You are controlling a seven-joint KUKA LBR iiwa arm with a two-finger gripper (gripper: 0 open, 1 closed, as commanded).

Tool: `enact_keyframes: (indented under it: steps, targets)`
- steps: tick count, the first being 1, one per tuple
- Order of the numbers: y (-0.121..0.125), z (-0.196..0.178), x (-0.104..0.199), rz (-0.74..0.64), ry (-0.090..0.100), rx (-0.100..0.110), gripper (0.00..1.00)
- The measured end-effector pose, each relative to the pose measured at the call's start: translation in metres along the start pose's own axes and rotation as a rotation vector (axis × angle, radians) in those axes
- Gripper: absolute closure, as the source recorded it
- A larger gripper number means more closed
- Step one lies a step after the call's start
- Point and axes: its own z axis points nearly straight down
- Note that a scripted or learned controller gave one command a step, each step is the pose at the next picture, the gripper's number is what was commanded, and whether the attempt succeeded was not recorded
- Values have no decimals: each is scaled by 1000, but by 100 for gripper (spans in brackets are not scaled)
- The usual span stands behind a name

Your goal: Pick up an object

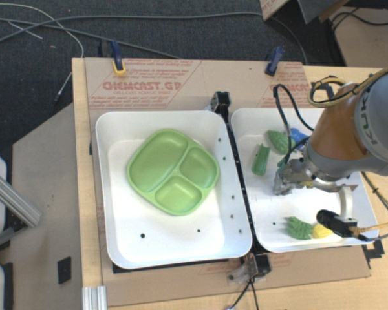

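Nothing lifted yet: fingers (pixel 286 185), state I cannot tell, are low in the right white bin (pixel 271 231), small green cylinder (pixel 260 160) just beside them

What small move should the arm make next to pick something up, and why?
Probably shift the pincer a little left and lower it onto the green pickle-shaped piece: that piece lies apart from the other toys in the right bin, just beside the pincer.

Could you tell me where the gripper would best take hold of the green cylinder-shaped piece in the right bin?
Probably across the middle of the green cylinder, coming straight down. It lies flat on the right bin floor, its long axis nearly toward the far rim, so fingers should close across its narrow width. Its left side is open; other green pieces crowd its upper right.
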Motion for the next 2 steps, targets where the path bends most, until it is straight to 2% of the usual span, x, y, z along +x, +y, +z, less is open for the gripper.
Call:
enact_keyframes:
  steps: [1,2]
  targets:
    - [5,-44,7,-3,-5,-7,100]
    - [10,-105,9,-3,-6,-10,100]
